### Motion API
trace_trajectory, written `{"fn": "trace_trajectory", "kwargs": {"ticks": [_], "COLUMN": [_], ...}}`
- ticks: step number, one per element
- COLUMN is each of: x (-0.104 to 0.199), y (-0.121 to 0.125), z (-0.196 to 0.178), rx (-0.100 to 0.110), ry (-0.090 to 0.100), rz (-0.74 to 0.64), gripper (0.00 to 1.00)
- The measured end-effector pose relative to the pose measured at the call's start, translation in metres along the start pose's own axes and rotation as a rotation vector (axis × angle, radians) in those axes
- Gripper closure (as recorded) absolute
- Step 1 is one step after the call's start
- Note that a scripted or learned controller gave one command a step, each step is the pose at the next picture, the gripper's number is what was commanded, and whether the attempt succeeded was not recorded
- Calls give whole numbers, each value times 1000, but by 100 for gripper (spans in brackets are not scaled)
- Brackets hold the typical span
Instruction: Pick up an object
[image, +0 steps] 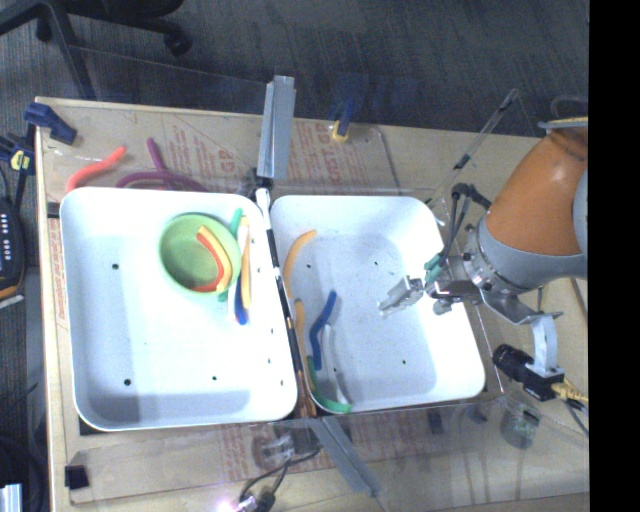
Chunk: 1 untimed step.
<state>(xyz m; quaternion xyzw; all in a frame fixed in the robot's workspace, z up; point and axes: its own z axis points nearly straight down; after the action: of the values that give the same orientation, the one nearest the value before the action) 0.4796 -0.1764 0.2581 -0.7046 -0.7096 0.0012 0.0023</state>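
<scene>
My gripper (403, 295) hangs over the right bin (455, 360), above its bare floor right of centre. Several curved pieces lie along that bin's left side, well left of the gripper: an orange one (294, 256), a blue one (321, 325), a grey one (335, 372) and a green one (327, 400) in the front left corner. In the left bin (130, 340) a green bowl (190, 255) holds a yellow strip (216, 246) and an orange strip (217, 281). A blue and yellow strip (243, 285) lies beside the bowl.
The arm's grey and orange body (535, 225) reaches in from the right over the right bin's wall. Behind the left bin, an orange piece (95, 168) and a purple hose (160, 180) lie on the bench. A metal bar (275, 125) stands behind the seam between the bins.
</scene>
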Motion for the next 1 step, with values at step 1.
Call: {"fn": "trace_trajectory", "kwargs": {"ticks": [1], "x": [70], "y": [72], "z": [121], "rx": [1], "ry": [-2], "rz": [-141], "gripper": [0]}}
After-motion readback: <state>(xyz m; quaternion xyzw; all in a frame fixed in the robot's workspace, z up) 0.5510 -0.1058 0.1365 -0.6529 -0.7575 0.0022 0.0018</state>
